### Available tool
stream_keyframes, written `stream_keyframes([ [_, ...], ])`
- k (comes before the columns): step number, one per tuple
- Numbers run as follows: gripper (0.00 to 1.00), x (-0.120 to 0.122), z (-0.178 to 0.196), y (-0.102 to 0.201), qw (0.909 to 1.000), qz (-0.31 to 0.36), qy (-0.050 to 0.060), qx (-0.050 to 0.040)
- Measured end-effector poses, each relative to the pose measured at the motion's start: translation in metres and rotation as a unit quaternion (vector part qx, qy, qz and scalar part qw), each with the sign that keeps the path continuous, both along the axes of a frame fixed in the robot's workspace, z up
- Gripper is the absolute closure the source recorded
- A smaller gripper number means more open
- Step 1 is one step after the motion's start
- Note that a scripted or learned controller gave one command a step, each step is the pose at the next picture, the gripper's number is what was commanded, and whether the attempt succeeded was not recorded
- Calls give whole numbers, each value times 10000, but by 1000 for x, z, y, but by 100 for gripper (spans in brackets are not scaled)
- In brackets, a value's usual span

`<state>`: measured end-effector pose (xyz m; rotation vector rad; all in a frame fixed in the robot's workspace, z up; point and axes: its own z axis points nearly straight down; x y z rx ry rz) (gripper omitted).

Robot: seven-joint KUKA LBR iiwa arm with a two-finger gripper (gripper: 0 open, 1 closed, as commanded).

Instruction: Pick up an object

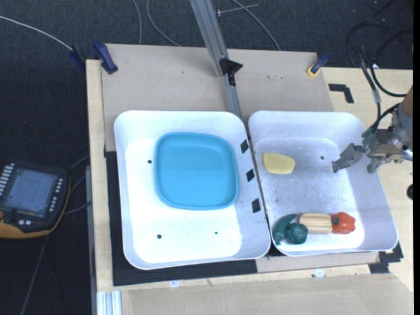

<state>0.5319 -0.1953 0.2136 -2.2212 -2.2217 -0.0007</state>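
Gripper [357, 161] spread open, empty, over the right bin [374, 202]
You risk closing on air: the yellow piece [279, 163] lies well apart

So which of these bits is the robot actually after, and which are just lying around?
For the job:
- gripper, over the right bin
- yellow piece
- green piece
- tan piece
- red piece

Just lying about:
- blue plate in the left bin
- handheld screen off the bench
- clamps
- cables
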Motion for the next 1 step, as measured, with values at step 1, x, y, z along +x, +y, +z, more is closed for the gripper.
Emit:
stream_keyframes([
  [1, 0, -2, -62, 2, 10000, 0, 25, 5],
])
